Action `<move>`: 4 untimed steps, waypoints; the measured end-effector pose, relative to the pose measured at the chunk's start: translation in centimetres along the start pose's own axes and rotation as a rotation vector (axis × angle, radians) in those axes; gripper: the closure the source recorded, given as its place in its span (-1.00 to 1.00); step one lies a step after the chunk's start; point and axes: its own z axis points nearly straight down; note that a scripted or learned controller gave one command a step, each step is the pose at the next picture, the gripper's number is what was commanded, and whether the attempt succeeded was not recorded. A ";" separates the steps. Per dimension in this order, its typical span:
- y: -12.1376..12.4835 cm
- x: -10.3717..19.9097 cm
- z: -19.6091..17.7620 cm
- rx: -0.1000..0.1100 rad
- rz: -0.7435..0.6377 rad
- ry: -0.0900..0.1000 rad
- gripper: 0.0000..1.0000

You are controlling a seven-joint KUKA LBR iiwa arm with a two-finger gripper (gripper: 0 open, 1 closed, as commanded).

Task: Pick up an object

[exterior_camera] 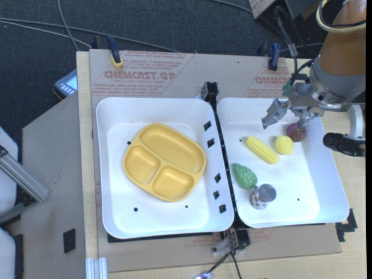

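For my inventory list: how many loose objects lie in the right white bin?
5: yellow corn cob, yellow round fruit, dark red fruit beneath the gripper, green bumpy fruit, small metal can. The arm may hide others.

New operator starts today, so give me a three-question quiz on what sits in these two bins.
1. True or false: the yellow divided plate lies in the left bin.
2. Which item lies closest to the pincer? A) green fruit B) dark red fruit C) can
3. Fill in: the corn cob lies beside the yellow ____.

Key: 1 true; 2 B; 3 lemon.
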 end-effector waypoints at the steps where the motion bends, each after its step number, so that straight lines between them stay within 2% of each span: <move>1: 0.2 0.0 -0.7 -0.013 -0.003 -0.001 -1.00; 2: 0.0 -1.0 4.9 -0.007 -0.001 0.000 -1.00; 3: -0.9 -0.7 10.7 -0.006 -0.002 0.000 -1.00; 4: -0.2 -0.8 16.5 -0.020 -0.002 -0.007 -1.00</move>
